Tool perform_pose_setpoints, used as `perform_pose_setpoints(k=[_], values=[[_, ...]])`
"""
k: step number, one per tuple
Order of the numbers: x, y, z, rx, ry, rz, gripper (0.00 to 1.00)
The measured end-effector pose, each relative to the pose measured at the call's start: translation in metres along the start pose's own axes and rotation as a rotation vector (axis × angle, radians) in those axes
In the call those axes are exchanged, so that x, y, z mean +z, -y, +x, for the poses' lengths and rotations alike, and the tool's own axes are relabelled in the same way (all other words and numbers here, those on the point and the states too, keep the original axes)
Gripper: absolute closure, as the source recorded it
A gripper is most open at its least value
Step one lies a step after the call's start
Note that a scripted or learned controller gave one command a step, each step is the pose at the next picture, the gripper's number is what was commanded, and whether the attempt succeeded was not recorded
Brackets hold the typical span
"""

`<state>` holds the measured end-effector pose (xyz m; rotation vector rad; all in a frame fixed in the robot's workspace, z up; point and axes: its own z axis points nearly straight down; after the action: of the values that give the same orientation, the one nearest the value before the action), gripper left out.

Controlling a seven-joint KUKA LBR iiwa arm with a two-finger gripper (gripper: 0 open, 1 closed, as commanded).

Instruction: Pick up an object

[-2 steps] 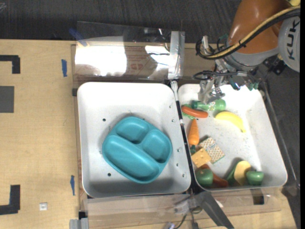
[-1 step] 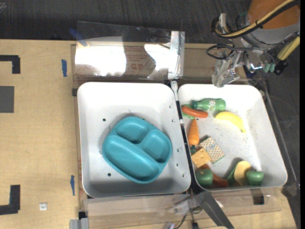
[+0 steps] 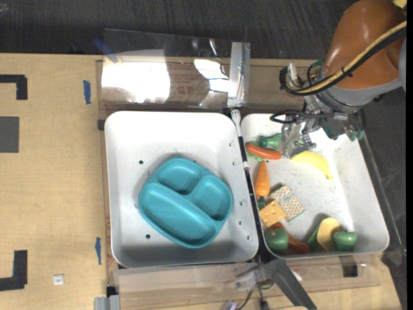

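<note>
No readable writing
Nothing on the bins (image 3: 122,173), the toy food or the bench carries legible text.

A single fixed camera looks down at a slant on the bench (image 3: 45,173), taking in both white bins side by side: the left bin (image 3: 122,134) near frame centre, the right bin (image 3: 361,192) toward the right. The arm (image 3: 364,41) enters from the upper right corner. The framing is moderately close, with dark floor visible along the top.
</note>
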<state>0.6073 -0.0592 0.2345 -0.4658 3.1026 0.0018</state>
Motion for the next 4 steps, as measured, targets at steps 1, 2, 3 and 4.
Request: perform_pose_setpoints(k=[1, 2, 3, 4], values=[[0.050, 0.026, -0.024, -0.123, 0.000, 0.000, 1.00], [-0.089, 0.078, -0.041, -0.026, 0.016, 0.010, 1.00], [-0.002, 0.076, -0.036, -0.128, -0.002, -0.001, 1.00], [-0.058, 0.095, -0.036, -0.136, 0.010, 0.007, 1.00]])
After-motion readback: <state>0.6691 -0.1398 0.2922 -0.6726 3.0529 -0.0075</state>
